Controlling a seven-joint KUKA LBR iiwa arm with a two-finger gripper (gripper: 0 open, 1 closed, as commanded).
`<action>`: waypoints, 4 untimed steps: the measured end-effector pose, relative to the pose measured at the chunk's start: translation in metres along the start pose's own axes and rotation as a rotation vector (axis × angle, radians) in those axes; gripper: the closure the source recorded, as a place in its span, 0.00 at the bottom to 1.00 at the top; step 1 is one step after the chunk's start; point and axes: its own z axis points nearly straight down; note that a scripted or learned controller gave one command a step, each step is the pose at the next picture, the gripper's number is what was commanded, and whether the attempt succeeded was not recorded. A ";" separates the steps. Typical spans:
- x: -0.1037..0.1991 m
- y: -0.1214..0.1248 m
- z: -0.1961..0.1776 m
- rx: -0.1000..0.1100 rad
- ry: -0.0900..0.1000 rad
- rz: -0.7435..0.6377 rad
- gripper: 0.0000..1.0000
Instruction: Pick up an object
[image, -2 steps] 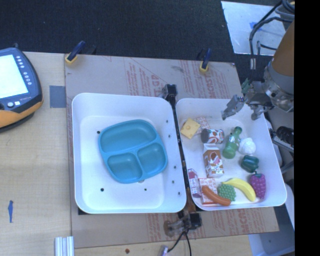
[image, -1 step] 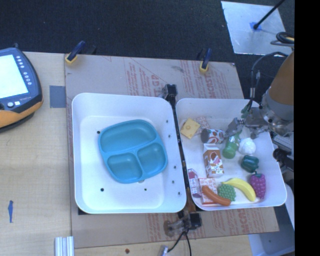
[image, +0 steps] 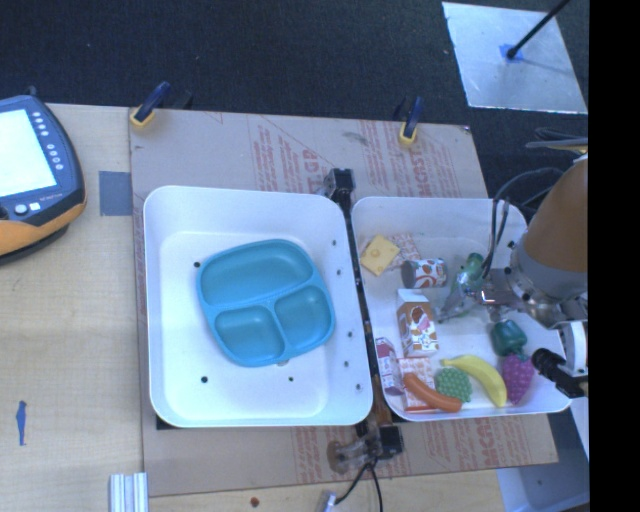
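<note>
Gripper (image: 462, 298) sits low in the right bin (image: 440, 212), among the toys; whether it is released or clenched I cannot tell. Beside it lie a carton (image: 417, 323), a cheese wedge (image: 379, 254), a banana (image: 478, 375) and purple grapes (image: 517, 378), while the left bin (image: 170, 300) carries a blue divided plate (image: 265, 300).

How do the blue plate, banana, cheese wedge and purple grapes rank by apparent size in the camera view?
1. blue plate
2. banana
3. cheese wedge and purple grapes look about alike, so no order between them.
</note>
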 end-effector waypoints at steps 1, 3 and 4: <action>-0.011 0.029 0.014 0.001 -0.001 -0.002 0.00; 0.023 -0.052 -0.111 0.000 0.001 0.001 1.00; 0.088 -0.057 -0.137 0.000 -0.001 -0.003 1.00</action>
